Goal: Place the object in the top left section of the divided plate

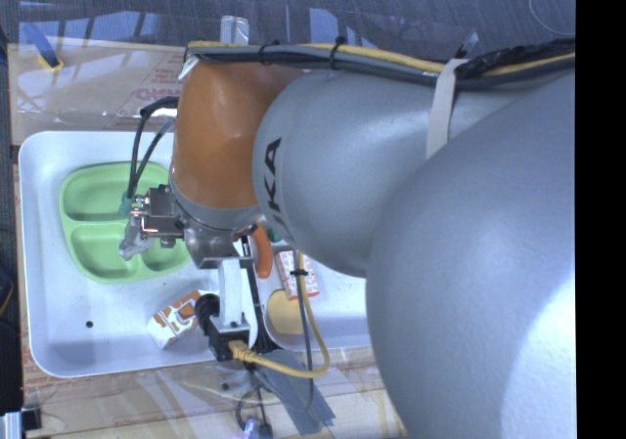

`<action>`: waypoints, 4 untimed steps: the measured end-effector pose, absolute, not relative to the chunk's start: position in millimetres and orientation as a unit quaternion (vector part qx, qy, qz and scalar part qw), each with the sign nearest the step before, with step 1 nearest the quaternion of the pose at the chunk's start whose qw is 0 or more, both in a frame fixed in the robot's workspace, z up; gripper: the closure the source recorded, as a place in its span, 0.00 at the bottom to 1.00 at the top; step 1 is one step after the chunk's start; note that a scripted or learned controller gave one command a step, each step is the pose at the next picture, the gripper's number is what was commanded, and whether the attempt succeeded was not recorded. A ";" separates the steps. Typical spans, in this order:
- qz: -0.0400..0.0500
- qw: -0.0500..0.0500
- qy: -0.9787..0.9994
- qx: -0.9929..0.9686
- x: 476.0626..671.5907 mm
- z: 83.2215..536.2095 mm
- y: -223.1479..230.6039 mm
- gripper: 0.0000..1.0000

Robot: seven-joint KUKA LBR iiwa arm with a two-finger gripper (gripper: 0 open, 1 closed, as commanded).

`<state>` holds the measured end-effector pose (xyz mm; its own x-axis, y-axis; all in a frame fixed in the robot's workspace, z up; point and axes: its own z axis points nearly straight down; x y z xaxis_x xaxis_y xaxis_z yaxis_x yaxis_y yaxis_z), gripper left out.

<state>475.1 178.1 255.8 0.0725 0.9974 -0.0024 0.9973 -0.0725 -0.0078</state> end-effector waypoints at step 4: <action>0.001 0.001 -0.613 -0.790 479.2 370.1 135.0 1.00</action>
